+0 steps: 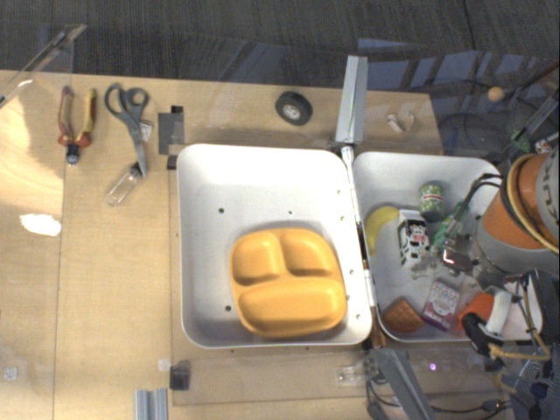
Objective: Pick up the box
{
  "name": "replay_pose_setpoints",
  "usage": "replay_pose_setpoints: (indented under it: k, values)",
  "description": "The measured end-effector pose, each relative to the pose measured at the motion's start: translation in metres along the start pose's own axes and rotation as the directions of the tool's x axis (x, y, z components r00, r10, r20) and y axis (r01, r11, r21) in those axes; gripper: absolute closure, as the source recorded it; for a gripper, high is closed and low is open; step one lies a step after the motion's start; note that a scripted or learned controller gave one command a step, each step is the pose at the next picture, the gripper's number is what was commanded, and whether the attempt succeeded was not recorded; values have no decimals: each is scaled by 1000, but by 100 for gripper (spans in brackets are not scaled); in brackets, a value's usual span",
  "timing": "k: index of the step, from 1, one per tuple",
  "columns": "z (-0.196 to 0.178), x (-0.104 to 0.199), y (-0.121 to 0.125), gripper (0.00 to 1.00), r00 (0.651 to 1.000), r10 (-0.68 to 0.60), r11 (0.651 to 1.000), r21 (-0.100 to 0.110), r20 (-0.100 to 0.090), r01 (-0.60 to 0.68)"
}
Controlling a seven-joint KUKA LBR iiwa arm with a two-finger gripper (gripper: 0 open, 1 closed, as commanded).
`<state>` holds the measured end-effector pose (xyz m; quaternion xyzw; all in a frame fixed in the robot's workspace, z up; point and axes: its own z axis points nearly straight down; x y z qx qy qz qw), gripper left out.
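The gripper (pixel 442 250) hangs low over the right bin (pixel 385 171), though whether it is spread or pinched cannot be told from this angle. Just beside it, toward the left bin (pixel 262 160), stands the box (pixel 413 237), a small white carton with dark print, apparently sitting on the bin floor and not lifted. Around the box: a yellow object (pixel 381 224) on its far side from the gripper, a green can (pixel 431 197) behind it, a purple packet (pixel 441 300) and a brown item (pixel 404 316) in front. The left bin carries a yellow tray (pixel 287 280). The pick seems barely begun: grasp and lift both remain.
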<state>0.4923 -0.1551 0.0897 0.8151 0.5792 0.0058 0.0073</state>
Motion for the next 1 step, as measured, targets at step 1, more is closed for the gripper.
replay_pose_setpoints:
  k: [1]
  values:
    - [0, -3, 0, 0, 998, -65, 998, 5, -1, 65]
